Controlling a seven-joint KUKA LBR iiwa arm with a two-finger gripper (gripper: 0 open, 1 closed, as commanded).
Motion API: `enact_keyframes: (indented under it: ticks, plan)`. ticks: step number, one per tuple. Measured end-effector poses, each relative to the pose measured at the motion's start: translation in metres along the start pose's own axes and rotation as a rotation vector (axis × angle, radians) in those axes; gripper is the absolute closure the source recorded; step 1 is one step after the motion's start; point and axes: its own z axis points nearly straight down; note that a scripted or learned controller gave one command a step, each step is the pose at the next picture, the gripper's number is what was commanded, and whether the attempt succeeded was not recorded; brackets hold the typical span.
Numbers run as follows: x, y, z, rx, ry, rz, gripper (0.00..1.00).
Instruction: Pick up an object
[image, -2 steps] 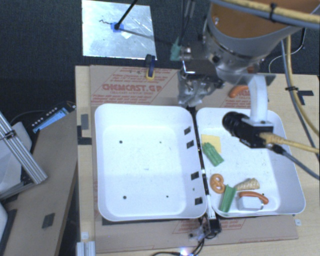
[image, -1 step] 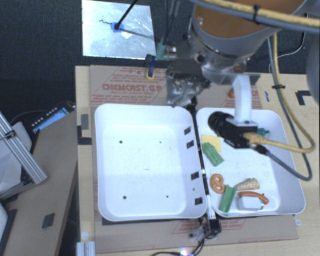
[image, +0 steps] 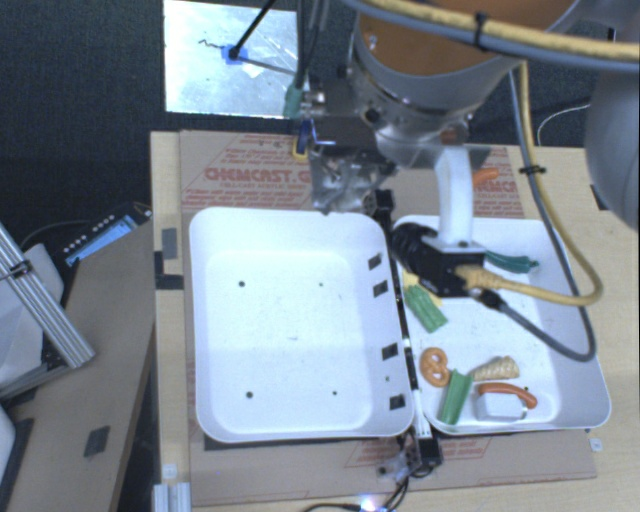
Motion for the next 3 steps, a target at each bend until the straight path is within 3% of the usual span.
enact_keyframes:
  ticks: [3]
  plan:
    - [0.0052,0.0000,0.0001,0.000,-0.001,-0.001,1.00]
